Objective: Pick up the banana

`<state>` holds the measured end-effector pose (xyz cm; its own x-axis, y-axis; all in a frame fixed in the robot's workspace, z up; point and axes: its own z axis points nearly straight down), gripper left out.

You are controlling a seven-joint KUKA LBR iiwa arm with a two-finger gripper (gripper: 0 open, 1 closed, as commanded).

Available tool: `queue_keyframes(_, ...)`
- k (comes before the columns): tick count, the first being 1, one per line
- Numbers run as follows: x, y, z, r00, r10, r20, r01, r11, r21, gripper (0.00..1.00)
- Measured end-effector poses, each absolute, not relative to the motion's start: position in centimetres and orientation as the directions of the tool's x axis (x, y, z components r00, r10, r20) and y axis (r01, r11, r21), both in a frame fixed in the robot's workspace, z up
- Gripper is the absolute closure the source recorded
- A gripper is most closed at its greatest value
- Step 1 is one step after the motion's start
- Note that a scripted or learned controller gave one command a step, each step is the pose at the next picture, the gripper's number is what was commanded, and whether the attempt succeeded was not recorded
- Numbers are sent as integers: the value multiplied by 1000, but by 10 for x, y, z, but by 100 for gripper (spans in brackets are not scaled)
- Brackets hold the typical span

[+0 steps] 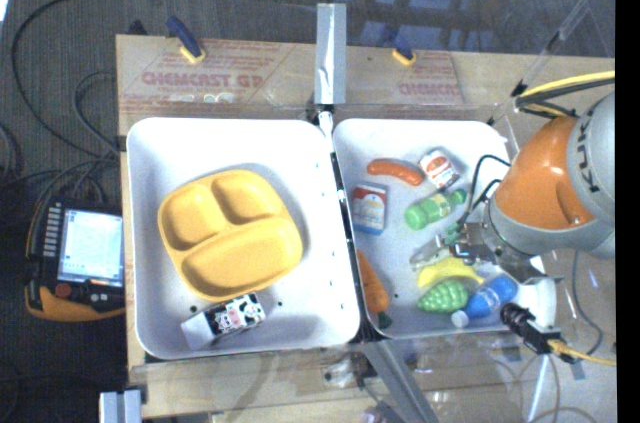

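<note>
The banana (447,272) is yellow and lies near the front of the right bin (400,133), partly under the gripper. It rests against a green bumpy toy (442,297). My gripper (447,249) hangs low directly over the banana's upper edge, reaching in from the right below the arm's orange band (540,186). From this angle I cannot make out whether it touches the banana.
Around the banana lie a blue bottle (489,298), a green bottle (434,208), a carrot (372,284), a red-and-white carton (369,208), a sausage (395,172) and a small can (439,168). The left bin (145,211) holds a yellow divided plate (231,231) and a cow-print carton (233,316).
</note>
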<state>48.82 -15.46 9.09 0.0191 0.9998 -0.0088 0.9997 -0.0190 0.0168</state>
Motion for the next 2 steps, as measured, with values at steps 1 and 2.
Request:
queue_keyframes(1, 489, -154, 101, 19, 1000, -6, 1000, -19, 19, 100)
queue_keyframes(2, 489, -153, 101, 19, 1000, -6, 1000, -19, 18, 0)
